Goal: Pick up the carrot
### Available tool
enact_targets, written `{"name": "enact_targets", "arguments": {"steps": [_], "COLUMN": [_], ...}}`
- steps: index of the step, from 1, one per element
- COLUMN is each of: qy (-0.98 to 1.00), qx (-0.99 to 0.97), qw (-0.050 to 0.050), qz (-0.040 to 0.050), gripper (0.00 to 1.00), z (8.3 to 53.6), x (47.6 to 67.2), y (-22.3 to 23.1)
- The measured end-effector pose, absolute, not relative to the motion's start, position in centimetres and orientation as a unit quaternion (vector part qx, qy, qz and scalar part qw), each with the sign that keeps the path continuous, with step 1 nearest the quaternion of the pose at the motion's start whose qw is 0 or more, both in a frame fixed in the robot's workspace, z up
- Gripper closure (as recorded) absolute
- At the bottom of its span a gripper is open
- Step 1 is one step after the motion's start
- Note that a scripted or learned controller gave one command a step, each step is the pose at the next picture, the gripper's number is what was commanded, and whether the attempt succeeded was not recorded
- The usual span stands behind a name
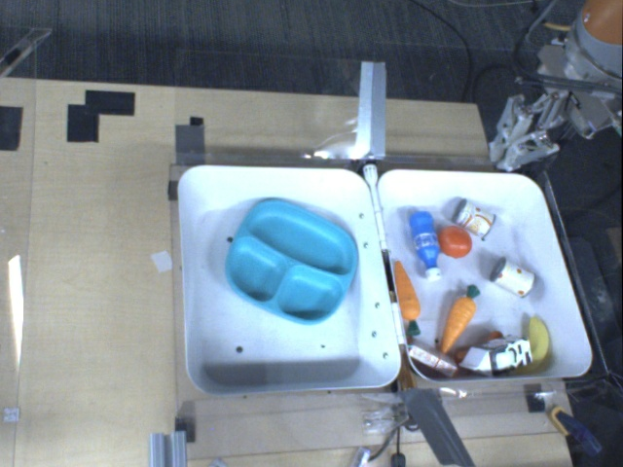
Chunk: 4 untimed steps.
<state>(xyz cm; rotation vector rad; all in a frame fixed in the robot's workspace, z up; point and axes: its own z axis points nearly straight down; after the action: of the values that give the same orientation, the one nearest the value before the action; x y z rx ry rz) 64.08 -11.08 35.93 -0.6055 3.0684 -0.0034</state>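
Gripper (526, 136) hangs past rt bin's (555, 224) far rim, can't tell its state. Carrot (458, 321) lies well apart, low in rt bin nr banana (538, 341): orange, tapered, green top, tilted.

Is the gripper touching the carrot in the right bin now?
Apart. The camera view shows the gripper above the far right corner of the right bin, outside its rim, while the carrot lies near the bin's front, with bare white floor between them.
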Motion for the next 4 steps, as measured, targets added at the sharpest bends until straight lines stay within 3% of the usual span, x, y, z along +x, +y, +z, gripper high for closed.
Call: {"name": "enact_targets", "arguments": {"steps": [1,2,3,4], "qy": [0.959,0.859,0.784,0.772], "qx": [-0.283,-0.512,-0.621,-0.636], "qw": [0.005,0.007,0.005,0.007], "qz": [-0.0009,-0.0027,-0.0015,-0.0033], "gripper": [1.0,1.0,1.0,1.0], "z": [28.5,34.2,32.8,42.3], "x": [67.1,67.1,67.0,65.2], "y": [-15.3,-11.8,-7.0,-4.3]}}
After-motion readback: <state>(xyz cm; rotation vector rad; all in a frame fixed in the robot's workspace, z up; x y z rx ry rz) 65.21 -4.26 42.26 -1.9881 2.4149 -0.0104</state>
